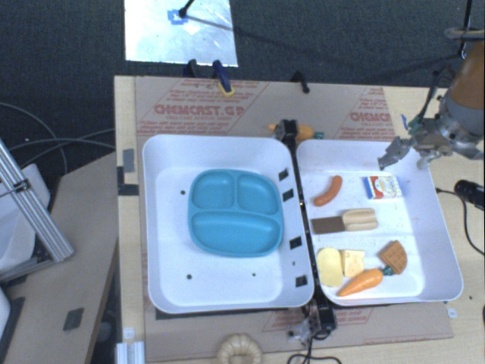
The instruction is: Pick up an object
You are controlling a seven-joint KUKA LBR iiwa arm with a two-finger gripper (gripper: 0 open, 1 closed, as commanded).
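Pincer (413,152) sits over the far right corner of the right bin (443,237), hanging from the grey arm (464,105) that enters at the right edge. Finger spacing too blurred to read: cannot tell if spread or closed. Nothing visible between them.

Closest item: small carton (383,186), white with blue and red print, just below-left of the pincer, flat on the bin floor. Its text is too small to read.

Rest of the right bin, moving away:
- sausage (328,190), orange-red, tilted, left of the carton, near the divider
- eclair-like piece (345,221), brown left half, cream right half, mid bin
- waffle biscuit (393,256), brown, lower right
- two pale yellow cheese-like slices (340,265), side by side, touching, lower left
- carrot (361,281), orange with a green end, lying just below the slices, tip pointing left

All items apart from the pincer, none lifted.

Left bin (167,203) carries a blue divided plate (235,211), three compartments, roughly centred.

Both bins rest on a cardboard sheet (250,105) on the counter (121,97). Red print on the cardboard reads mirrored or inverted, something like "CHEMCAST GP"; a second print at the far right is partly cut off by the arm.

Reflective square panel (180,21) lies on the dark floor beyond the counter. Blue clamp (222,76) grips the cardboard's far edge.
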